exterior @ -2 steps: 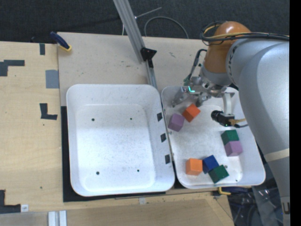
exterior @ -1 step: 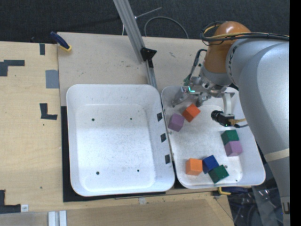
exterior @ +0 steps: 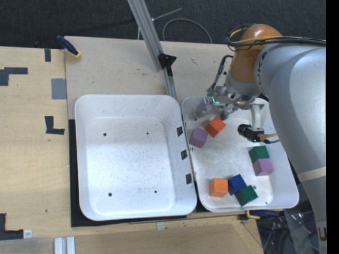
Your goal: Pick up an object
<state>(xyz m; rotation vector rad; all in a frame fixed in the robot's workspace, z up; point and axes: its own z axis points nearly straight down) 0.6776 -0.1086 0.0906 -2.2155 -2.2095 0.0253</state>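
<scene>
My gripper (exterior: 213, 113) is low over the far left part of the right bin (exterior: 280, 194), reaching in from the right under the orange wrist band. An orange cube (exterior: 215, 126) lies tilted right below it, touching or nearly touching the gripper's tip. A purple cube (exterior: 198, 137) sits just to the left of the orange one, near the bin's left wall. Whether the orange cube is gripped is unclear from this angle.
The right bin also holds a green cube (exterior: 258, 153), a lilac cube (exterior: 262, 166), a second orange cube (exterior: 218, 187), a blue cube (exterior: 237, 182) and a dark green cube (exterior: 246, 195). The left bin (exterior: 85, 110) stands alongside. A slanted metal pole (exterior: 150, 33) rises behind the bins.
</scene>
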